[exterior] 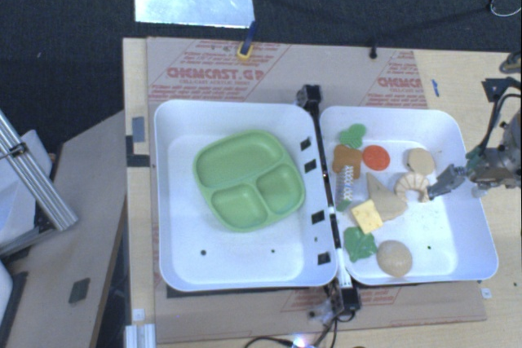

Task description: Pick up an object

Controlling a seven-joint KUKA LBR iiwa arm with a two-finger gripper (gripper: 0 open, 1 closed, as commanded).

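The claw [447,178] reaches in from the right over the right bin [457,257], its grey tip low near the bin's right wall; whether it is spread or pressed together cannot be told from this angle, and nothing is seen pinched in it. Just left of its tip lies a pale shell-like piece [413,186], close enough that the two may touch, though that is unclear. A beige round piece [421,160] sits just above it, and an orange disc [376,157] lies further left. A tan wedge [385,200] and a yellow cheese block [367,217] lie left and below the tip, with a beige ball [394,257] near the front wall. Green pieces sit at the top [353,134] and bottom [359,244] of the bin's left side. The left bin [183,257] holds a green tray [248,178] with three compartments, well apart from the claw.
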